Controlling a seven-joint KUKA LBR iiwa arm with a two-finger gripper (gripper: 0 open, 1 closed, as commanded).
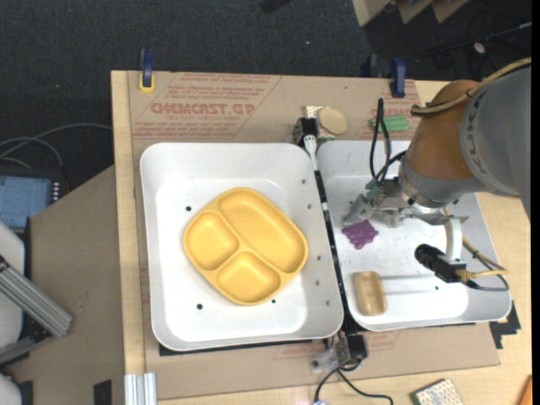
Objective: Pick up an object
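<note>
Brown board covers the worktop (211,99) under two white bins, where the arm drops its pincer (371,210) into the right bin (481,218) just above a purple object (361,233), seemingly to grasp it, its grip impossible to tell.

We are seeing the arm (498,133) showing as a thick, rounded grey shell with a smooth matte finish. An orange band (439,142) is wrapping the section just above the wrist. Thin black cables (380,146) are looping off the wrist housing, and the gripper (371,211) is looking metallic grey, small and angular.
</note>
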